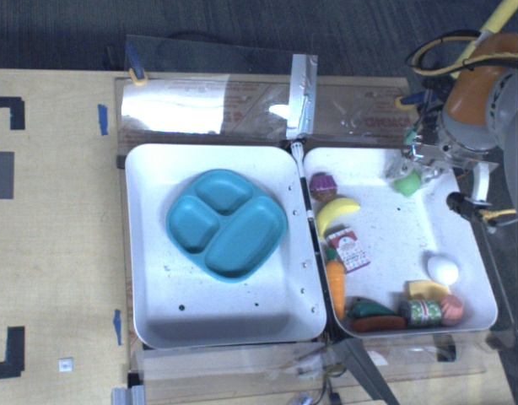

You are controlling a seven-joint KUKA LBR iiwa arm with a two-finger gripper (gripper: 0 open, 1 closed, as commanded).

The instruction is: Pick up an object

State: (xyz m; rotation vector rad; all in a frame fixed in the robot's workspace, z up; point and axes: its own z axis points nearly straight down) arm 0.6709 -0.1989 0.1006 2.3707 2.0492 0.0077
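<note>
the gripper [408, 169] hangs over the right bin's [487, 302] far corner with a small green object [407, 184] at its tip, grip unclear, while banana [336, 212], carrot [335, 287] and egg [443, 271] lie nearer.

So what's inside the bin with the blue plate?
Just the blue plate, sitting in the left bin. Its three sections hold nothing. Whatever lies under the plate is covered.
</note>
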